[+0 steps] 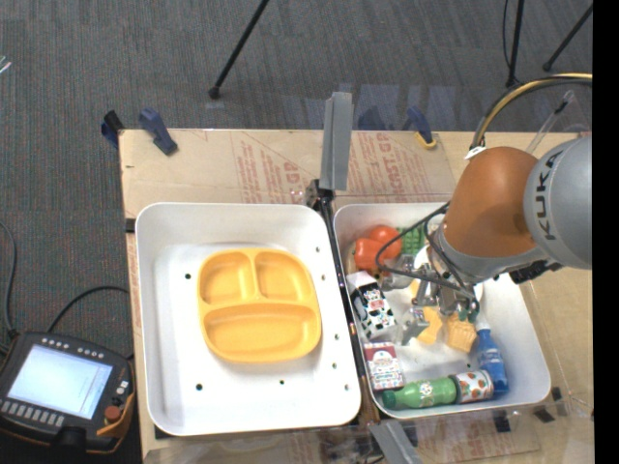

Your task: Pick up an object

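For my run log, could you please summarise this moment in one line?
arm: over right bin | gripper: low among items, grasp unclear | yellow tray: left bin

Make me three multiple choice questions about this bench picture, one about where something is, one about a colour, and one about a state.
1. Where does the yellow tray lie?
A. left bin
B. right bin
C. on the floor

2. What colour is the cap of the bottle by the right bin's right wall?
A. red
B. blue
C. black

3. How does the green bottle rest?
A. upright
B. on its side
C. held in the hand

Answers: 1 A, it sits alone in the left bin. 2 B, the cap shows blue. 3 B, it lies along the right bin's near wall.
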Tool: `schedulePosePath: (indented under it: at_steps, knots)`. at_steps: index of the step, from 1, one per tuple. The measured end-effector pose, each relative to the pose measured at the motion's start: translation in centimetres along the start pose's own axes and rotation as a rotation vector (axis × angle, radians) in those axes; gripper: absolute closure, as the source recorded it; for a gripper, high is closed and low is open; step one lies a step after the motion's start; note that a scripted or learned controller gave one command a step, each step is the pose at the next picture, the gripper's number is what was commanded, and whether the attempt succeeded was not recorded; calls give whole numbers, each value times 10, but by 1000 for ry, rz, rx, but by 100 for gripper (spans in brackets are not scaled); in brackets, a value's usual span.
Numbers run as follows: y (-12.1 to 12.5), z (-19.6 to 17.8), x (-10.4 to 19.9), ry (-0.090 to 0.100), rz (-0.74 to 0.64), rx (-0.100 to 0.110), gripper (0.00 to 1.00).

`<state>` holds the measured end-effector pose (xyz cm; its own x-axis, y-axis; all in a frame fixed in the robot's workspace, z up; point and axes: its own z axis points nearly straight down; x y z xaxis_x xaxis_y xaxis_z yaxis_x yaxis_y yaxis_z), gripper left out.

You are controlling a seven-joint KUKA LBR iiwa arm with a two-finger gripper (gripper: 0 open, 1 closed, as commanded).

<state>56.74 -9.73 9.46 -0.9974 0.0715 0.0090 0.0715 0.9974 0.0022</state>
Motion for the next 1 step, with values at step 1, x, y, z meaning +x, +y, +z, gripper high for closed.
schedulePosePath:
  at_steps: [1]
  knots:
    - [2,-14,-4,-10,-7,1,100]
